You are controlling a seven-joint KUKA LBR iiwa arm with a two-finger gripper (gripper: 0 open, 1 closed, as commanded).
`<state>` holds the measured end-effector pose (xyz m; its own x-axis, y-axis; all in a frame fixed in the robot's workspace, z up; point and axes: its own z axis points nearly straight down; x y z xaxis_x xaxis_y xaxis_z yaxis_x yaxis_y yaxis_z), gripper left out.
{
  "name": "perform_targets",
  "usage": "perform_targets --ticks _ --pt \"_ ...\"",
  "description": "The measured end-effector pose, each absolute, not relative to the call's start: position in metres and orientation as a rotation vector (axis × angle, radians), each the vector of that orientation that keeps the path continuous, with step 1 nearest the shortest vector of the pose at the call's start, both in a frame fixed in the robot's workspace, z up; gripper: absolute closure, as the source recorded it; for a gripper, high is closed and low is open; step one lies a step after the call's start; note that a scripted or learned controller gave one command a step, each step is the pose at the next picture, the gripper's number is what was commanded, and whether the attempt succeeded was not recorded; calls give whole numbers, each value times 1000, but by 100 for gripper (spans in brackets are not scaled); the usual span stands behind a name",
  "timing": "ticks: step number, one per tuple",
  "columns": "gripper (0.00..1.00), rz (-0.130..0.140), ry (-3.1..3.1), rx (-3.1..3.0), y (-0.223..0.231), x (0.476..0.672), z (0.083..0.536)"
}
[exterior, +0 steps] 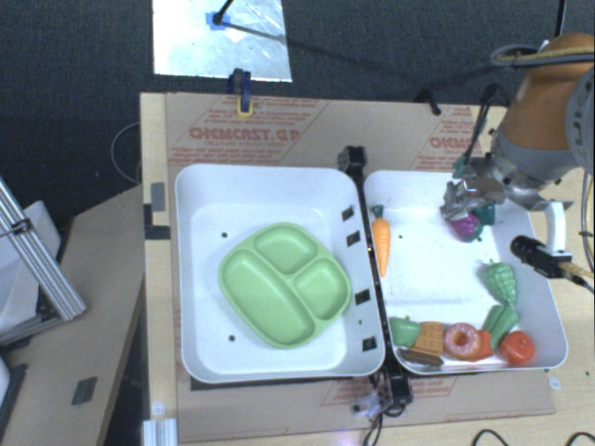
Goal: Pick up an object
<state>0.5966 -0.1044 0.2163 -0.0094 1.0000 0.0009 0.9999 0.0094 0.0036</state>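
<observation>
One fixed cam above bench (pixel 279 119), angled down on both bins (pixel 200 249).

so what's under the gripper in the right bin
A purple toy sits just below the gripper, on the right bin floor near its far edge. The gripper covers the toy's top, so contact can't be judged.

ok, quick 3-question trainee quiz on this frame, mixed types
1. True or false: the green plate sits in the right bin.
2. Which item lies against the divider between the bins? A) donut B) carrot C) tomato
3. Fill in: the gripper is just above a ____ toy.

Key:
1. False, it sits in the left bin.
2. B.
3. Purple.
</observation>
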Motion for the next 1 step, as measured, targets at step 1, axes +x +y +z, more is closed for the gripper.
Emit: perform_targets --ticks 1 --pt "100 8 2230 2208 -66 634 229"
